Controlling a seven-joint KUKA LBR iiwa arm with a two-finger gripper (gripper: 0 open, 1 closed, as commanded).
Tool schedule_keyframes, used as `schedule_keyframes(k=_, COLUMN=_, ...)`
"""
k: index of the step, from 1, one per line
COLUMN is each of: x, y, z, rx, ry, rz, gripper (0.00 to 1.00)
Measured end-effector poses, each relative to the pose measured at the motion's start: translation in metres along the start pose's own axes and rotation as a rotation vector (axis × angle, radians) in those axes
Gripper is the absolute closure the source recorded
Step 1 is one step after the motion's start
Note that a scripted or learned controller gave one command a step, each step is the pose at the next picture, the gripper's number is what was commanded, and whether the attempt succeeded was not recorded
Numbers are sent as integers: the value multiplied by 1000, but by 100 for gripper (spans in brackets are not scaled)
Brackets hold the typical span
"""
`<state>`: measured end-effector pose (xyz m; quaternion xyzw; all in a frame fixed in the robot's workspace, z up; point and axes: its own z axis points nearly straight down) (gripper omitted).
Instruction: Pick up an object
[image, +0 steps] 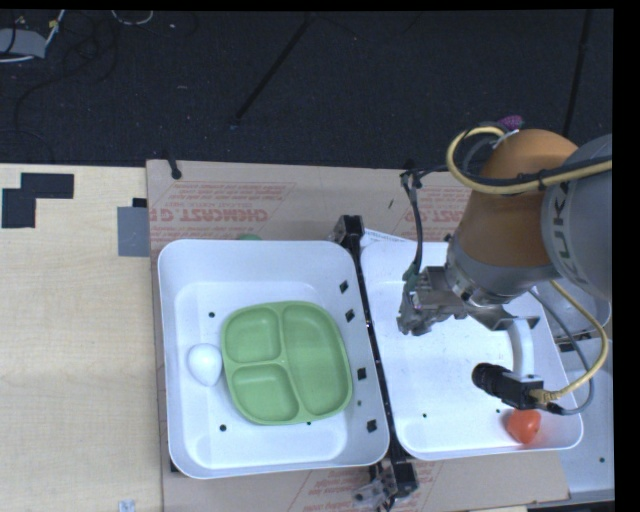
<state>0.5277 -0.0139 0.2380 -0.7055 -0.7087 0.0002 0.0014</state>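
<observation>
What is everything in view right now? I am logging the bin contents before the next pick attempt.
Bins: two, white, side by side on the bench; left bin, right bin.
Divided plate: one, green, three compartments, middle of left bin.
Egg-like object: one, white, left bin, against the plate's left edge.
Small round object: one, orange-red, near right corner of right bin.
Arm: one, grey with orange band, over right bin.
Claw: one, dark, above right bin's upper left part.

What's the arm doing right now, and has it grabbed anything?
Tool over right bin, near its left wall, nothing seen in it. Orange object in bin's near right corner. Green tray and white egg in left bin.
</observation>
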Motion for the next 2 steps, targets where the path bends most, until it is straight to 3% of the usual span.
schedule_keyframes(k=2, x=94, y=30, z=-8, rx=0, ry=0, rz=0, gripper=100)
